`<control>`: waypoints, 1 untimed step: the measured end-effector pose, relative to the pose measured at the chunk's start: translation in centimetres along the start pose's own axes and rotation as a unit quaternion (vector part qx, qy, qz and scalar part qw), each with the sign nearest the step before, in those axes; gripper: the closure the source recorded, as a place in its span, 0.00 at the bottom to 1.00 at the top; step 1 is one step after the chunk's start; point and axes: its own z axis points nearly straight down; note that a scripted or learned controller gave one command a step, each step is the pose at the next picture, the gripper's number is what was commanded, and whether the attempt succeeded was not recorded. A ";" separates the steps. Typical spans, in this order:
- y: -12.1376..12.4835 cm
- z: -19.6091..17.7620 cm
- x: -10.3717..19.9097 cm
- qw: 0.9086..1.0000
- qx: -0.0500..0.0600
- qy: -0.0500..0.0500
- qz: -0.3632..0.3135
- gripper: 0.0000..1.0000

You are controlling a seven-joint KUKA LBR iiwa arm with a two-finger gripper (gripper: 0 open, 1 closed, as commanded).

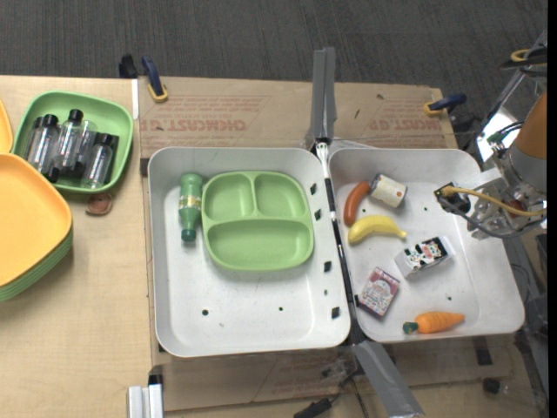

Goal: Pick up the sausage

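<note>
From my station the two biggest things are the left bin [248, 312] and the right bin [487, 290]. The left one lies far from the gripper [489, 218], and it holds a green divided plate [257, 220] with a green bottle [189, 205] touching its far edge. The gripper hangs over the right bin close to that bin's outer wall. I cannot tell from this view if it is wide or narrow, and I see nothing held in it. In the same bin the banana [376, 229] lies well apart from the gripper, across the floor toward the wall between the bins. The sausage [355, 201] is my target. It lies one step further than the banana, nearly at that dividing wall, tilted, and its lower end comes just beside the banana's stem end. A white roll [388, 191] sits between the gripper and the sausage, very near the sausage's upper end. Closer to the gripper and lower in the view are a small patterned box [424, 255], a pink box [379, 291] and a carrot [434, 322]. In my judgement the approach is not yet begun. To do it well I would cross above the roll and turn the wrist so the jaws close across the sausage's narrow width. I would come down on its middle, because there the roll and the banana leave the most room. The wall is close, so a low or crooked descent could hit it.
</note>
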 end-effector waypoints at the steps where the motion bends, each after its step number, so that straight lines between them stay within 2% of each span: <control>1: 0.1 -0.8 -0.1 1.000 0.001 -0.002 0.000 1.00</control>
